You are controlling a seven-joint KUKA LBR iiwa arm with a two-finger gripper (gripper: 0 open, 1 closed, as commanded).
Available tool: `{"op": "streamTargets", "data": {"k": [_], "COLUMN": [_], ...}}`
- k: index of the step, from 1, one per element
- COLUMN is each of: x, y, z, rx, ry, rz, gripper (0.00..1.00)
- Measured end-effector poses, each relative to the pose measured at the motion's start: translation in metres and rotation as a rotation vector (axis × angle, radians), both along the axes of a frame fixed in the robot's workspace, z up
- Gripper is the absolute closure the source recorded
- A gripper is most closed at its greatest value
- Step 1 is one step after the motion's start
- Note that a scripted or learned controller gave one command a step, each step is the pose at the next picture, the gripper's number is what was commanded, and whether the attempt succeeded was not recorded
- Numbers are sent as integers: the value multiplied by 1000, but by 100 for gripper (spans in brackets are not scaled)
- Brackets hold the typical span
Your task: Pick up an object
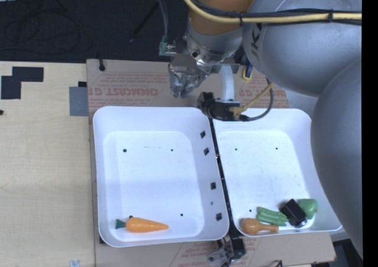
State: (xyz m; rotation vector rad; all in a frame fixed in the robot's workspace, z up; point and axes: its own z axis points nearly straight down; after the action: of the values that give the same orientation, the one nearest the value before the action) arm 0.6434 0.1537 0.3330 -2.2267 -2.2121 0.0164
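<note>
- The pincer [183,85] hangs high above the far rim of the two bins, over the brown cardboard sheet [136,90]; whether its tips are spread or pressed together cannot be told from this slant, and nothing shows between them.
- Just below and toward the near side lies the left shallow white plastic bin [103,142]; the only thing in it, an orange toy carrot with a green stub [144,225], rests well away from the pincer in the near corner.
- To the pincer's right and nearer the camera, the right shallow white plastic bin [298,121] holds a crowded cluster in its near corner: a tan pear-shaped toy [258,226], a green pod-like toy [271,216], a black block [293,212] and a green rounded piece [308,205].
- Risks, as I judge them: the carrot lies close to the near wall, so a tip could land on the rim; in the cluster, tips may push pieces aside or catch two.
- Both bin middles are open for descent.
</note>
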Motion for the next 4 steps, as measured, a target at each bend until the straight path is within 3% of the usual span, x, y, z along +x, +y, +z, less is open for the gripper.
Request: {"op": "streamTargets", "data": {"k": [1, 2, 3, 4], "x": [0, 0, 0, 0], "y": [67, 41, 92, 45], "z": [26, 73, 90, 90], "rx": [7, 5, 6, 3], "ry": [-9, -9, -8, -4], "rz": [13, 6, 11, 3], "gripper": [100, 100, 100, 100]}}
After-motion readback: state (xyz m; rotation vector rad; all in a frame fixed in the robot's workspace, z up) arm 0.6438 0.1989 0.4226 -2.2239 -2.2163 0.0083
